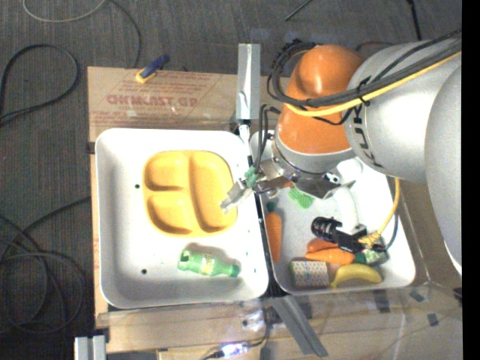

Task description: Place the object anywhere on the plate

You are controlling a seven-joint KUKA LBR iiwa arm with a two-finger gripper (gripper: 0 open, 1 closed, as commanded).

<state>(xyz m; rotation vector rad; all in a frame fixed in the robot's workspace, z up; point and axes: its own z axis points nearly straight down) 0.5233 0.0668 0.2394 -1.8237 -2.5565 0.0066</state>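
At frame centre the jaws (241, 190) hang over the right edge of the yellow plate (187, 192) in the left bin (112, 223), their state unclear to me, while a green bottle (208, 264) lies just below the plate.

A yellow plate (187, 192) with three compartments, square with rounded corners, is seen lying flat in the upper middle of the left white bin (120, 163). Two smaller compartments are stacked on its left side and one larger compartment is set on its right. A green toy bottle (208, 264) with a pale label is laid on its side on the bin floor just below the plate, apart from it, near the bin's lower edge.
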